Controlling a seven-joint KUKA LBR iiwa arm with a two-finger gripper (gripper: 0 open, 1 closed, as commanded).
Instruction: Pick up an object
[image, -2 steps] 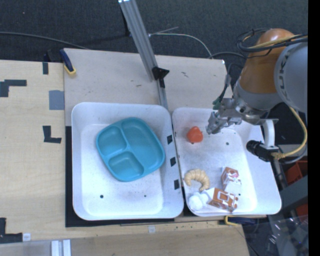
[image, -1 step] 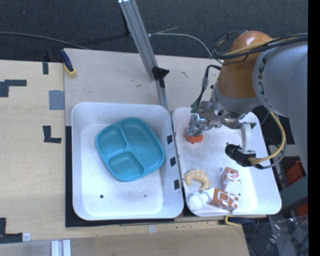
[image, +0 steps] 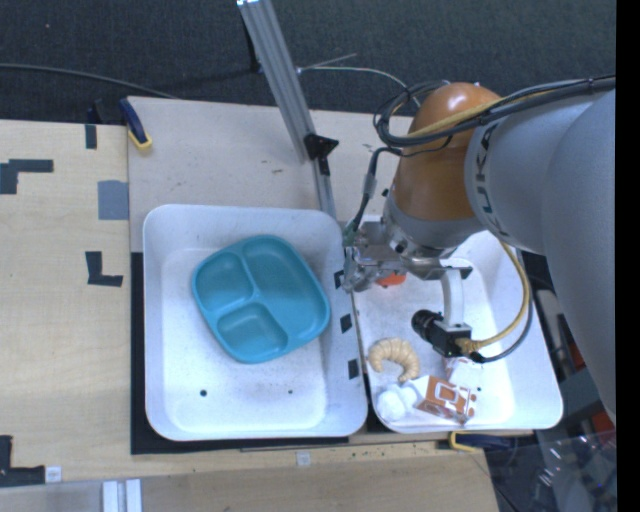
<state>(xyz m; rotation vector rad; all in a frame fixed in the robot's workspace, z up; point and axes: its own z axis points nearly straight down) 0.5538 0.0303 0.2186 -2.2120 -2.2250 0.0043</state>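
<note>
The gripper (image: 372, 270) hung low over the right bin (image: 520, 395), near a croissant (image: 396, 355); whether its jaws were apart, I could not tell.

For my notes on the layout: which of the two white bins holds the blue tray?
The left bin. The blue tray lies in it; the right bin holds a croissant and other small things.

Even, fairly bright overhead light, soft short shadows beside the glossy turquoise three-compartment plastic plate (image: 262, 297), mild sheen on the rounded orange band of the grey robot arm (image: 447, 120), shallow white plastic bins (image: 170, 400) near washed out, slightly soft low-resolution picture, dark carpet at top murky.
</note>
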